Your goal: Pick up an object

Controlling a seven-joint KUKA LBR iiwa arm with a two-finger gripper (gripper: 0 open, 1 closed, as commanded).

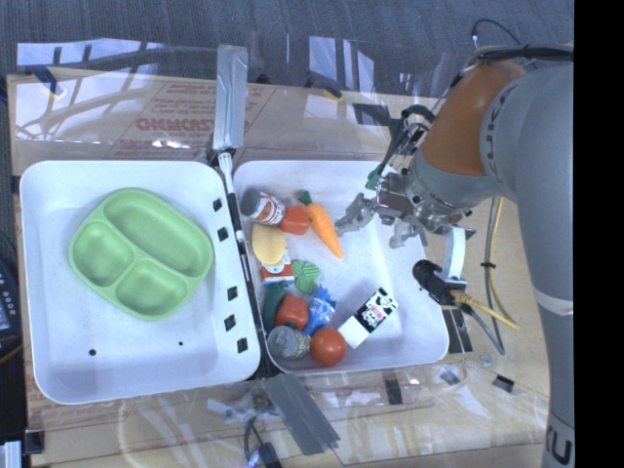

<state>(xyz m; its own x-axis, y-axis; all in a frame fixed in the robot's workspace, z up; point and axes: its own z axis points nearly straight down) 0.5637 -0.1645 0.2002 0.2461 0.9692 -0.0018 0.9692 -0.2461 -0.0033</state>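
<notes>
- The carrot [325, 230] lies in the right bin [414, 310], near the frame's centre; its long axis runs diagonally, blunt end toward upper left, tapered tip toward lower right.
- It is bright orange, smooth and cone-shaped, touching a small red-and-white can [265, 209] at its upper-left end.
- The gripper [378, 220] hovers just right of the carrot, fingers spread apart with nothing between them.
- A green divided plate [140, 252] sits in the left bin [58, 359].
</notes>
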